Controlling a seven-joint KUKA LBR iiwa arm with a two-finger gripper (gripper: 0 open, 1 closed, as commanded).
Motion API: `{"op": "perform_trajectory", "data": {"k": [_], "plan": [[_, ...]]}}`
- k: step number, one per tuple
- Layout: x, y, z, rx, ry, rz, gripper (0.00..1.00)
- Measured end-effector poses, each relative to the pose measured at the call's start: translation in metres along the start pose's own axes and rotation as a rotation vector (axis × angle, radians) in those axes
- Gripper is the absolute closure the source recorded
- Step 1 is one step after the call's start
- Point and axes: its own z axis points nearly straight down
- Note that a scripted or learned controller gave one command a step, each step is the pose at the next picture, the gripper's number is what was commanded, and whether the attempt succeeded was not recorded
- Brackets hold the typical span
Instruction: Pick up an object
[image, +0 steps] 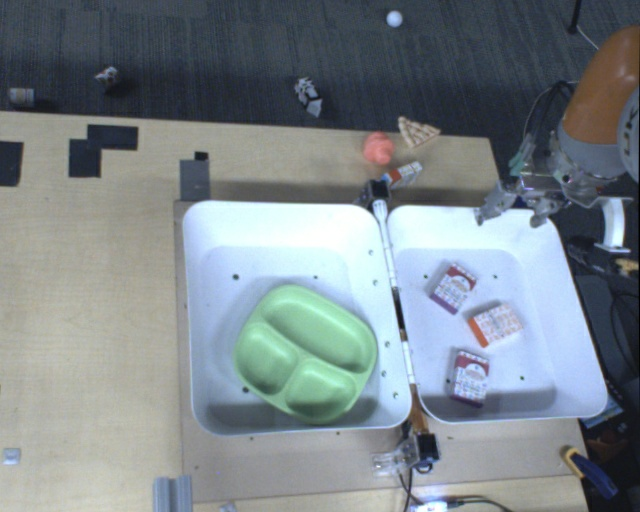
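The right bin (560, 300) holds three small packets: a red and white one (452, 288) at the upper left, an orange and white one (496, 324) in the middle, and a dark red one (469, 376) nearer the front. A green sectioned plate (305, 351) lies in the left bin (215, 300). My gripper (518, 206) hangs over the back rim of the right bin, above and to the right of the packets. Its two fingers are spread apart and nothing sits between them.
Behind the bins, a pink ball (378, 148), a wedge-shaped toy (417, 131) and a small tube (402, 175) rest on the bench. Cables and the arm's body (600, 100) crowd the right side. Small bits lie on the dark floor beyond.
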Motion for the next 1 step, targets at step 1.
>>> {"op": "perform_trajectory", "data": {"k": [1], "plan": [[0.0817,0.0015,0.1118,-0.003,0.001,-0.002,0.0]]}}
